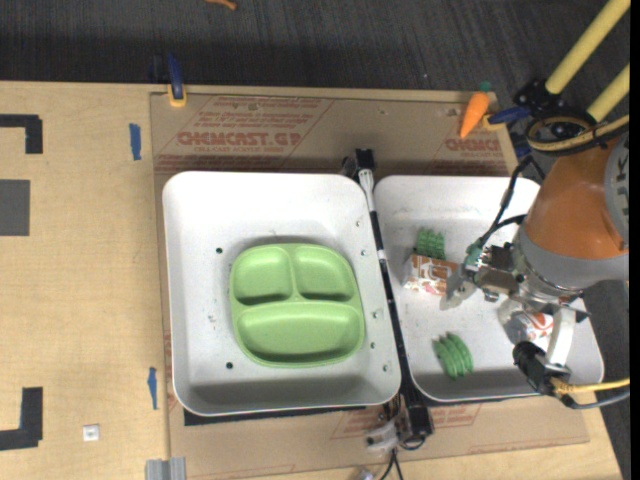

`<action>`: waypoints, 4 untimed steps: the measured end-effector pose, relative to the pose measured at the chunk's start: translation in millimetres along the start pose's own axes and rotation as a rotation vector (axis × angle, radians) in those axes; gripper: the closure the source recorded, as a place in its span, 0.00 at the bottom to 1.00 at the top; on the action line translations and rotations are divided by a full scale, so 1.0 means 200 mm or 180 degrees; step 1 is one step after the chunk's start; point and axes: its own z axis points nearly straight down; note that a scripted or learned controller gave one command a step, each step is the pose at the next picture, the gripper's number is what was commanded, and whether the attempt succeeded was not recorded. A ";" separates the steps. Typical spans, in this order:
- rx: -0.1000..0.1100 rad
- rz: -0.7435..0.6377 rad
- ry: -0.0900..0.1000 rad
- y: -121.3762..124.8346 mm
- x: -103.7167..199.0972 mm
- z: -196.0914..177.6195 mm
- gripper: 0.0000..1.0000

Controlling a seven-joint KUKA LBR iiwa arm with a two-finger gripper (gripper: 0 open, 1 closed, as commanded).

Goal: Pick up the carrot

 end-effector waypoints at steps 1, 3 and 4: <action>0.0004 0.0138 0.0005 -0.12 0.41 -0.17 0.00; 0.0010 0.0298 0.0005 -0.07 0.23 0.00 0.00; 0.0006 0.0728 0.0001 0.19 -0.06 0.32 0.00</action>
